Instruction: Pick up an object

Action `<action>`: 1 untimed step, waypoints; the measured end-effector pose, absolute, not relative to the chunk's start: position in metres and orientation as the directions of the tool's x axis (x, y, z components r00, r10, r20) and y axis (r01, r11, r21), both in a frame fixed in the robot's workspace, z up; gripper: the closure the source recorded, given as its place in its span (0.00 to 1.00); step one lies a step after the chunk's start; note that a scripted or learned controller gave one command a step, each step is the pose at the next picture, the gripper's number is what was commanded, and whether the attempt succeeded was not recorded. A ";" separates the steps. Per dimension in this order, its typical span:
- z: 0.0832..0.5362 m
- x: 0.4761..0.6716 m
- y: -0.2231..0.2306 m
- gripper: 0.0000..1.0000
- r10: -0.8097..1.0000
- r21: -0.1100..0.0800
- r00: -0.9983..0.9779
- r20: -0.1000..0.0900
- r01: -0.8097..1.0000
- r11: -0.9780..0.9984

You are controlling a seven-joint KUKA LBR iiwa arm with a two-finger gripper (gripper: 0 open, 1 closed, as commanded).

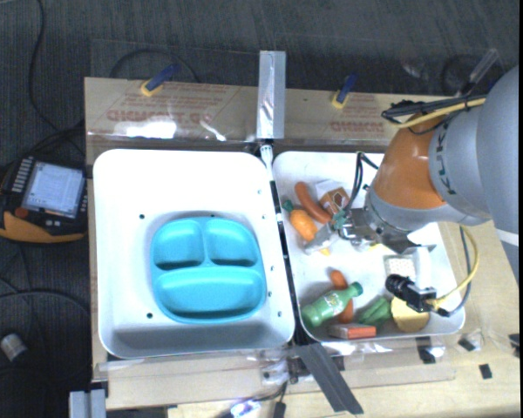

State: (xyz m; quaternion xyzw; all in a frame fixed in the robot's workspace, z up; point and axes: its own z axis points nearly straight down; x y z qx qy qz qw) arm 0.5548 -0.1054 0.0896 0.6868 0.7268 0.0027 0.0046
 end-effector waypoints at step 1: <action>0.099 0.556 -0.103 1.00 0.998 0.012 -0.057 0.002 0.998 0.057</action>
